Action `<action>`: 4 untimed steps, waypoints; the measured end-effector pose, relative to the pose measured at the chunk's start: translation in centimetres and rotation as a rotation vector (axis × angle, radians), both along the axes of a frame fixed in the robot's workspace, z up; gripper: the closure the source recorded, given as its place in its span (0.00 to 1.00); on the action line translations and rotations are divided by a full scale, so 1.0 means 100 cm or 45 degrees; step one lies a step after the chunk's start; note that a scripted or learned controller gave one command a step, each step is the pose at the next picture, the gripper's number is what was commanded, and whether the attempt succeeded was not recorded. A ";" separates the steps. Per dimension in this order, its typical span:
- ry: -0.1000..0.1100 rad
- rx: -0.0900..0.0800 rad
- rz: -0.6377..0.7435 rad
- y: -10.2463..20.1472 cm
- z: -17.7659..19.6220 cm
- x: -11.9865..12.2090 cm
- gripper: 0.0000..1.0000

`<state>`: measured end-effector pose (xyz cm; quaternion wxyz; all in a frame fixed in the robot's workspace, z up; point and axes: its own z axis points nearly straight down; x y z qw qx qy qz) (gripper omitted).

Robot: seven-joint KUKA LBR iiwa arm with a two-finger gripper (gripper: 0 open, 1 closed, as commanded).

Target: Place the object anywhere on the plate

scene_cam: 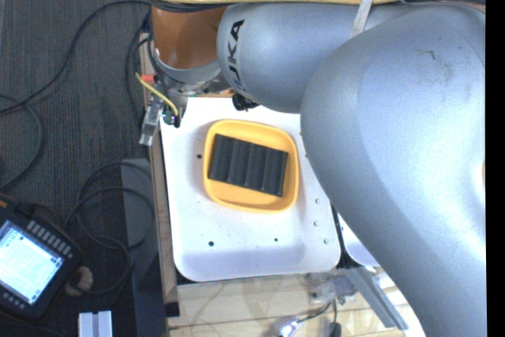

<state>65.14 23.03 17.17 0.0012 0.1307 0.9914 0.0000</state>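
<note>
A black, ribbed rectangular block (247,164) lies flat on the yellow plate (215,189) in the white bin (237,252). Whether the end effector (150,122) is clenched cannot be told.

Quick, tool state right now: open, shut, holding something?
Tool: cannot be told from this view. It is at the white bin's upper-left corner, away from the black ridged block lying on the yellow plate.
</note>
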 end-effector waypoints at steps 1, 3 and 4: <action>-0.001 0.000 0.205 0.003 0.002 0.001 1.00; -0.003 -0.001 0.614 0.003 0.008 0.017 1.00; -0.002 -0.002 0.703 0.003 0.003 0.017 1.00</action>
